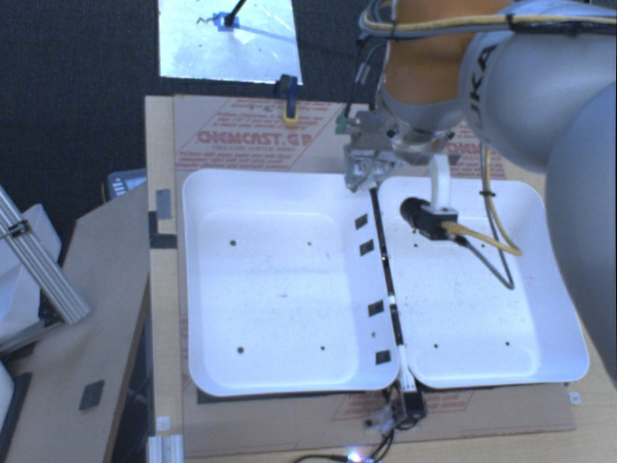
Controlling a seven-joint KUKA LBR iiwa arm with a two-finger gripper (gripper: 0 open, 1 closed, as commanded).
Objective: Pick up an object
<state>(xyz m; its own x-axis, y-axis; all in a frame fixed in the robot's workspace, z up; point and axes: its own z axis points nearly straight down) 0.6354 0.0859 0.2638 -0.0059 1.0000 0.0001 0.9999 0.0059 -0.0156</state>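
The tool point(369, 174) hangs above the far end of the seam between left bin point(270, 287) and right bin point(482, 326). Its opening, and where the object lies, cannot be told; picking seems not yet done.

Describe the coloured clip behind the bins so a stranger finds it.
Find the left white bin, then the brown board with red lettering beyond its far rim. On that board's far edge sits the clip, blue above and yellow below, the only bright piece there.
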